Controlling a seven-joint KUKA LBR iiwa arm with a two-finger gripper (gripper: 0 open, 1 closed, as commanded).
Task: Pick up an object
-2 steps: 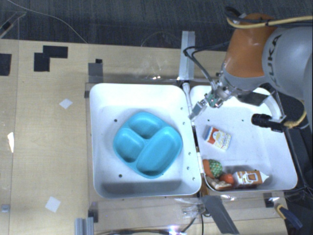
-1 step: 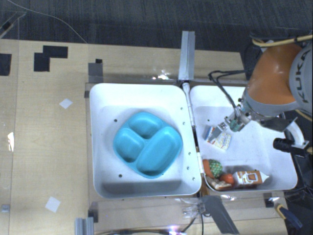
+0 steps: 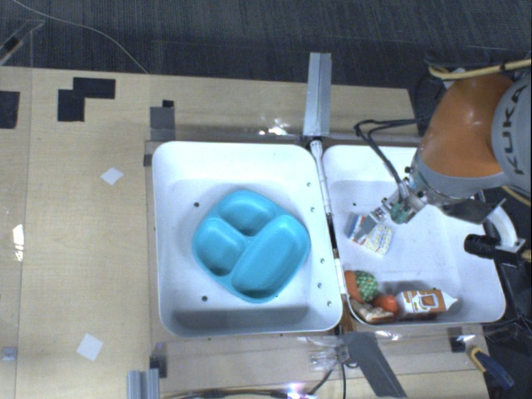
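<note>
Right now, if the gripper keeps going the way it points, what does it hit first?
Most likely the small silvery packet, which lies just down-left of the gripper in the right bin. Depth is hard to judge from above, so it may sit higher than it looks.

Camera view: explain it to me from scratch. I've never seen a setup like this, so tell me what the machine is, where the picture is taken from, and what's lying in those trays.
One camera fixed above the bench looks down at a slant. The grey and orange shape at right is a robot arm, program-driven. Its gripper hangs over the right bin, just above a small crinkled packet. Nothing shows that it holds the packet. Along that bin's near edge lie a carton and what look like toy vegetables. The left bin contains a blue three-compartment tray. The arm's job is simply to pick something up.
</note>
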